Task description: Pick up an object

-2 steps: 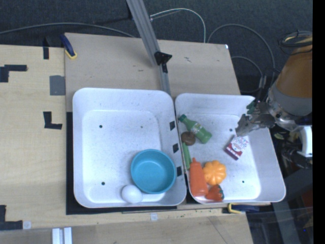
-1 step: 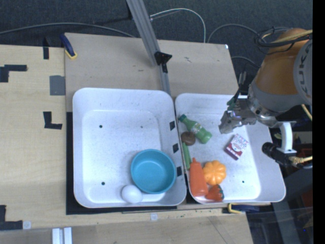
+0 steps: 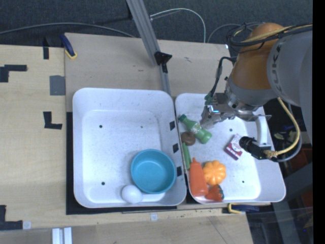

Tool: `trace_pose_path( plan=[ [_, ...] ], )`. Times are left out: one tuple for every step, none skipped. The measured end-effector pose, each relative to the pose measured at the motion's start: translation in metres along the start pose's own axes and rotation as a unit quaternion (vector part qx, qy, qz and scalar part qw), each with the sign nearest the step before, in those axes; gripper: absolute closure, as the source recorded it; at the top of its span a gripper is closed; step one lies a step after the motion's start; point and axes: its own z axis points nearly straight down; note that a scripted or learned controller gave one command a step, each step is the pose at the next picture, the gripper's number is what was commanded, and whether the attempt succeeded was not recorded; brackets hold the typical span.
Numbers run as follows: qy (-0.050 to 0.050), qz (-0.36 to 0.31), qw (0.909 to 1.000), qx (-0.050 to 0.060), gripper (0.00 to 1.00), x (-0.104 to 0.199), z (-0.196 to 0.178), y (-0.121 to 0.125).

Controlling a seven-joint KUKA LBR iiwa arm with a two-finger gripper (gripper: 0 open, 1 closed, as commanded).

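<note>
My gripper (image 3: 208, 117) hangs over the upper left part of the right bin (image 3: 264, 182), just above and to the right of a green bottle (image 3: 196, 129) that lies on its side. A small brown object (image 3: 188, 138) rests against the bottle's lower left. Nothing is visibly lifted off the bin floor. The arm's grey and orange wrist covers the bin's upper right corner.
The right bin also holds a thin green item (image 3: 186, 157), an orange bottle (image 3: 197, 178), an orange pumpkin (image 3: 214, 172), a red piece (image 3: 217, 192) and a red-and-white box (image 3: 233, 149). In the left bin (image 3: 101, 111) sit a blue bowl (image 3: 152, 171) and a white ball (image 3: 131, 193).
</note>
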Motion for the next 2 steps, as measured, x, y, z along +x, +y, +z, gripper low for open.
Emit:
trace_pose_path(
  plan=[
    [0.0, -0.001, 1.0, -0.001, 1.0, 0.06, -0.001, 0.021],
    [0.0, 0.0, 1.0, 0.0, 1.0, 0.11, 0.005, 0.038]
  ],
)
